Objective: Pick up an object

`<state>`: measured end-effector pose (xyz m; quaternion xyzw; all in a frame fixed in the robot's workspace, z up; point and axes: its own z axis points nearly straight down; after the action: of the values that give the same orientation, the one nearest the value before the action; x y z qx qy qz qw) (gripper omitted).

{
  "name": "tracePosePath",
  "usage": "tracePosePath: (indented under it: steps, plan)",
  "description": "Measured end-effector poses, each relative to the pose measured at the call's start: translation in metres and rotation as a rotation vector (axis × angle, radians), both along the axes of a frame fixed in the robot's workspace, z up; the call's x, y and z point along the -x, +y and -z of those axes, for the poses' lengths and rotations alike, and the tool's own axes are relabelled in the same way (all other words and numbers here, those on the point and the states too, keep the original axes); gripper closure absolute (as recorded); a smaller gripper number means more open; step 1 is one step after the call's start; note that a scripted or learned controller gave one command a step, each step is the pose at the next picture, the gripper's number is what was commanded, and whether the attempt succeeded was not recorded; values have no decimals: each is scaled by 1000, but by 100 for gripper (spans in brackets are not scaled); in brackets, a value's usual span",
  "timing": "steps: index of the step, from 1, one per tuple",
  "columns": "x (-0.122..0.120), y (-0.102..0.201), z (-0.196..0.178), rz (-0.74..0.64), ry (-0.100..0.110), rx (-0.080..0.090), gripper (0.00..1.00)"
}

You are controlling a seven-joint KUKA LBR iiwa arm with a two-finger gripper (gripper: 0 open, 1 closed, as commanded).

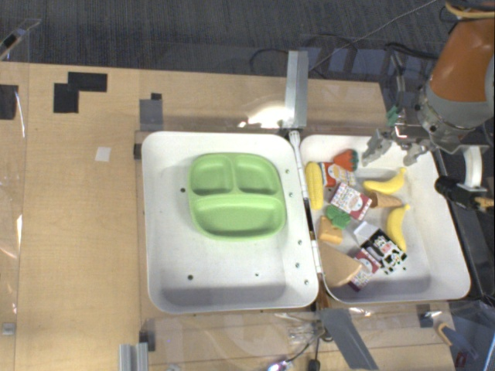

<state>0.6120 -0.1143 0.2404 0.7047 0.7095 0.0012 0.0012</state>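
The right bin (452,234) holds a heap of toy food. A yellow corn cob (313,185) lies along its left wall. Two bananas lie further right, one (386,183) near the top and one (397,226) lower. Between them are a strawberry (343,160), small printed cartons (348,200), a black-and-white carton (384,250) and an orange wedge (343,267). My gripper (394,148) hangs open over the bin's upper right, its fingers spread just above the upper banana, with nothing between them.
The left bin (166,207) holds a green divided plate (235,194). A metal post (297,83) stands between the bins at the back. The grey and orange arm (462,68) fills the upper right. Cables trail across the dark floor behind.
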Motion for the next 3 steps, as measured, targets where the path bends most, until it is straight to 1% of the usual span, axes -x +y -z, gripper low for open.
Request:
tracePosePath:
  steps: [1,2,3]
  plan:
    - [28,-63,130,1,-4,1,0]
    - [-52,-53,139,-46,-16,6,0]
    - [-55,-52,125,-52,-23,8,100]
